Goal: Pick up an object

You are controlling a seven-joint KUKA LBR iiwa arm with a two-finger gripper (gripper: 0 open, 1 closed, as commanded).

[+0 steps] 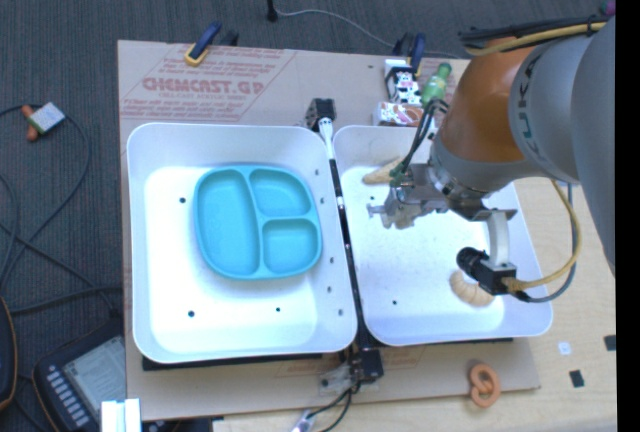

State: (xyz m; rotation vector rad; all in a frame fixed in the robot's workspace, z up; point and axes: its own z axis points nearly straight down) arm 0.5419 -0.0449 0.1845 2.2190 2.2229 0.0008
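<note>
My gripper [398, 212] hangs low over the upper-left part of the right bin [420, 320], pointing down under the grey and orange wrist. A tan, flat object [377, 175] lies just above and left of it, partly covered by the wrist. A beige curved object [468, 290] lies near the bin's lower right, with a black fitting of the arm just above it. I see nothing between the gripper and the bin floor.
The left bin [160, 320] holds a light blue divided plate [257, 220]. An orange ring [484, 384] lies on the board in front of the right bin. Small items and clamps [405, 90] sit behind the bins. The arm covers the right bin's upper right.
</note>
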